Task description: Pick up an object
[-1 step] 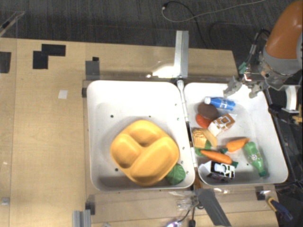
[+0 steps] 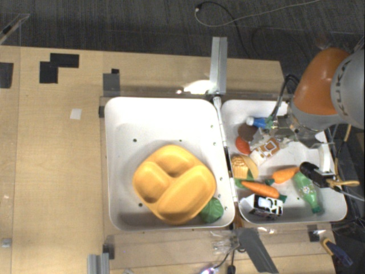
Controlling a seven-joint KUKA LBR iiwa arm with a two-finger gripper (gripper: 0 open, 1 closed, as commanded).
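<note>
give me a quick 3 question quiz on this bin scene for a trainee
1. True or false: the big yellow object lies in the right bin.
2. Which bin is the gripper over? A) left bin B) right bin
3. Fill in: a green item peeks out from under the yellow object's ____ corner in the camera view.

Key: 1 false, it lies in the left bin. 2 B. 3 lower right.

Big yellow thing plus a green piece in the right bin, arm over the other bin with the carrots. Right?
Bins swapped. The camera view shows the big yellow thing and the green piece in the left bin; the arm is over the right bin, which holds the carrots.
</note>
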